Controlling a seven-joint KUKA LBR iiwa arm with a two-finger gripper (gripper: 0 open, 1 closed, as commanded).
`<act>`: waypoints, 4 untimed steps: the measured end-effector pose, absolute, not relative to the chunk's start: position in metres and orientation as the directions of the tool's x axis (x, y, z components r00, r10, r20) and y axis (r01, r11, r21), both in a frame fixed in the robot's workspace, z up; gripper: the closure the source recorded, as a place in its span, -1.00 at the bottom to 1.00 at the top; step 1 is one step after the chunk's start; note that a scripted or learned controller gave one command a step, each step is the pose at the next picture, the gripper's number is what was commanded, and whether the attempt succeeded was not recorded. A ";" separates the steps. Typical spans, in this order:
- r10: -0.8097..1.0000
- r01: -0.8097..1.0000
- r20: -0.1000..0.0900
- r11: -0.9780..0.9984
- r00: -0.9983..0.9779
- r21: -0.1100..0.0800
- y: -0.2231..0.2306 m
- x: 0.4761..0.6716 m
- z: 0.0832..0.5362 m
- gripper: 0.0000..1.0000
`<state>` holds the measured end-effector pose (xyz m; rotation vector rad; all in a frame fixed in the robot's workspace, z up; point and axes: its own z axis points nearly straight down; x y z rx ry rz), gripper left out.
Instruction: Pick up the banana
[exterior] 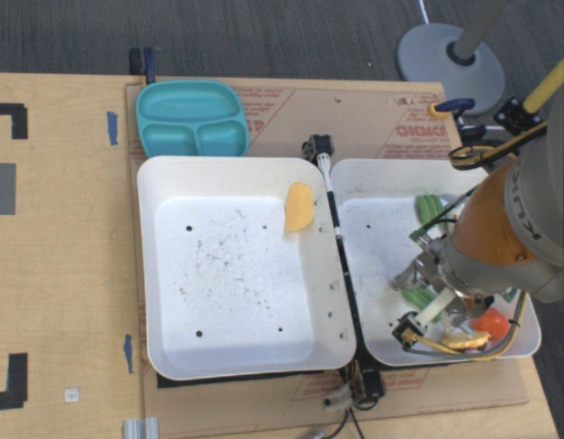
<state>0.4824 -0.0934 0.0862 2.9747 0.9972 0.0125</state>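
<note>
The banana (299, 207) is a short yellow-orange piece lying in the left bin (172, 337), close to its back right corner and the wall between the bins. My gripper (420, 280) hangs low over the right bin (373, 199), toward its front, well to the right of the banana and apart from it. The grey and orange wrist covers most of the gripper. A green thing (415, 294) lies right by the gripper; I cannot tell whether they touch.
In the right bin a green ribbed thing (431, 208) lies at the back and an orange-red thing (490, 322) near the front right corner. A teal divided tray (192, 117) sits behind the left bin. A grey round stand base (449, 55) stands beyond the bench.
</note>
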 end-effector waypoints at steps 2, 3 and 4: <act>0.601 0.601 0.005 -0.799 0.799 0.004 -0.093 0.482 0.105 1.00; 0.595 0.595 0.000 -0.803 0.803 -0.002 -0.010 0.479 0.184 1.00; 0.597 0.597 0.000 -0.802 0.802 -0.002 -0.010 0.480 0.194 1.00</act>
